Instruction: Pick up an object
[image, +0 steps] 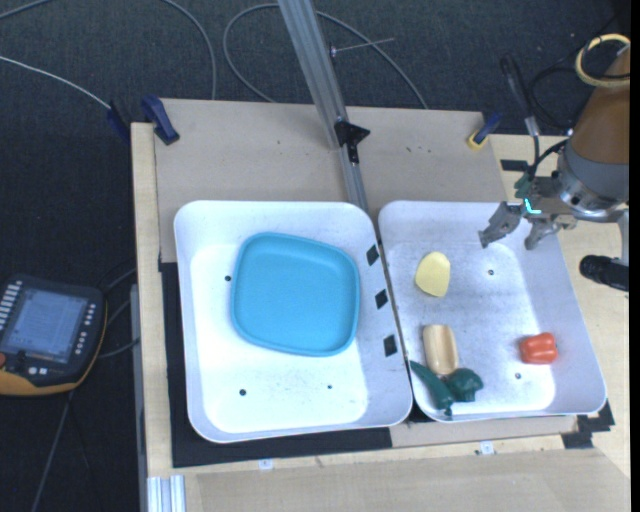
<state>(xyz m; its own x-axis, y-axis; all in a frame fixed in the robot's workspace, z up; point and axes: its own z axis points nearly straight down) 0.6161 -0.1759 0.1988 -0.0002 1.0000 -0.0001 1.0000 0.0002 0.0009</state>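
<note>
fingers (520, 228) spread, gripping nothing | yellow object (433, 274) lies below-left, apart from them

Arm (603, 140): grey body, orange band above the wrist
Gripper (520, 228): two grey metal fingers, small cyan light at the base
Cables: black

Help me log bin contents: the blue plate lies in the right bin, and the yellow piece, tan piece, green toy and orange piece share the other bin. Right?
Not quite. The camera view shows the blue plate in the left bin; the yellow piece, tan piece, green toy and orange piece share the right bin.
</note>
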